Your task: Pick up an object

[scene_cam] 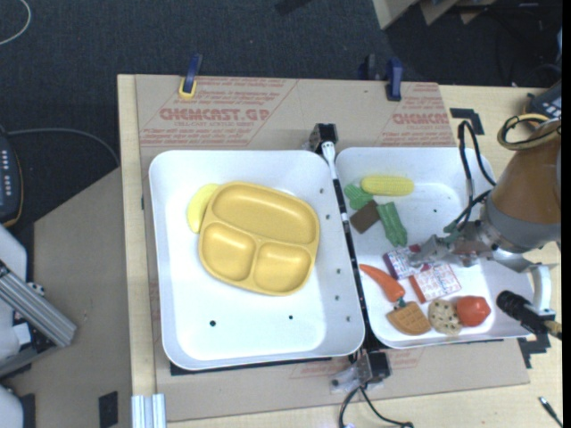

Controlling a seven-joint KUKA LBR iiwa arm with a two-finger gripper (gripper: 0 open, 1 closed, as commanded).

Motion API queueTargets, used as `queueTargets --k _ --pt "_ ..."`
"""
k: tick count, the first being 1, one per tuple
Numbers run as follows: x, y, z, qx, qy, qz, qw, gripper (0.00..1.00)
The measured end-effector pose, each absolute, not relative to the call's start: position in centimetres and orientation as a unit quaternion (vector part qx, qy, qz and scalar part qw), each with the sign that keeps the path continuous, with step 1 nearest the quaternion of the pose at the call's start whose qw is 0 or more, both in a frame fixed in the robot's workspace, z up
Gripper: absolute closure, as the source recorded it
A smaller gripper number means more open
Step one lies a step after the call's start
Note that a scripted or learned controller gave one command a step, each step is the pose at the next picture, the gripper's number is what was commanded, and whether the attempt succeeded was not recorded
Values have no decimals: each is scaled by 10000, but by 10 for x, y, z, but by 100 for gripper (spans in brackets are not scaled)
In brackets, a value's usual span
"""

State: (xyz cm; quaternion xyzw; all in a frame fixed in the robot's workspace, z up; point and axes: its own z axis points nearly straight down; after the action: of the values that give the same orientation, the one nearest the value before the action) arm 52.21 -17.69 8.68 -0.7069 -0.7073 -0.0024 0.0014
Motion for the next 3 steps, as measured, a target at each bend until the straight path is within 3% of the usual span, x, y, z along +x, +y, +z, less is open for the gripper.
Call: queueTargets --k 1,3 --pt "525 -177 101 -7070 -7072 -51 -33 100" --pt "536 -172 228 -7065 -7077 -20 -41 100"
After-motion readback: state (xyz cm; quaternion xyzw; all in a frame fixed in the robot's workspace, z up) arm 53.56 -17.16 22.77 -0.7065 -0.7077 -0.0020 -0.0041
